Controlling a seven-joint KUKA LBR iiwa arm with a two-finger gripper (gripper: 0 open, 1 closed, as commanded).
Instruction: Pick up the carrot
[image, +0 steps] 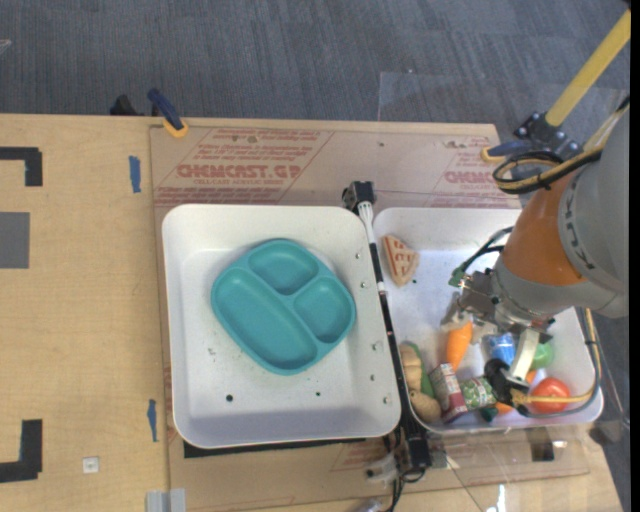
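"CHEMCAST" on the cardboard sheet (330, 150)

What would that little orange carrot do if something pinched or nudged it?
The carrot looks like a smooth, tapered toy, so it probably stays stiff rather than bending. Its rounded, glossy sides suggest it could slip or roll aside when nudged. It looks small among the crowded items in the right bin, so it is likely light.

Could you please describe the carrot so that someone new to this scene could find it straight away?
Look in the right bin, the one crowded with toy food beside the teal plate's bin. The carrot lies near its middle, right under the arm's wrist. It is the small plain orange piece, slimmer than the round red tomato nearer the bin's lower right corner.
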